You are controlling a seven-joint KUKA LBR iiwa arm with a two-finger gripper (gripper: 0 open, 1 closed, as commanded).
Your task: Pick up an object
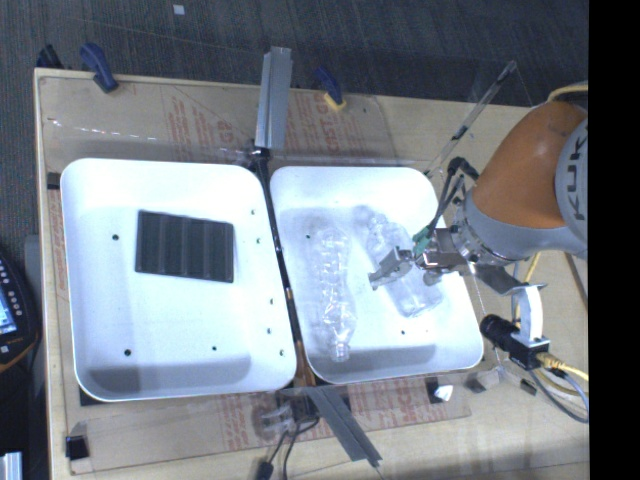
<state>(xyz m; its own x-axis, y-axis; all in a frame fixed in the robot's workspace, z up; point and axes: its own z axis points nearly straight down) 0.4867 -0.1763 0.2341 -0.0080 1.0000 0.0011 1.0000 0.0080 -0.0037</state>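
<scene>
Two clear plastic bottles lie in the right bin [300, 343]. The longer bottle [330, 293] stretches along the bin's left half, its cap toward the front wall. A second crumpled clear bottle [412, 296] lies right of it. My gripper [390, 267] reaches in from the right and hangs low over the middle of this second bottle, partly covering it. In the left bin [100, 358] a flat dark ribbed block [185, 246] rests near the centre.
A grey metal bar [273, 98] rises at the back between the bins, with another [345, 430] at the front. Blue clamps [100, 69] [329, 86] grip the bench's back edge. Cables and a black connector [512, 340] hang by the right bin's outer wall.
</scene>
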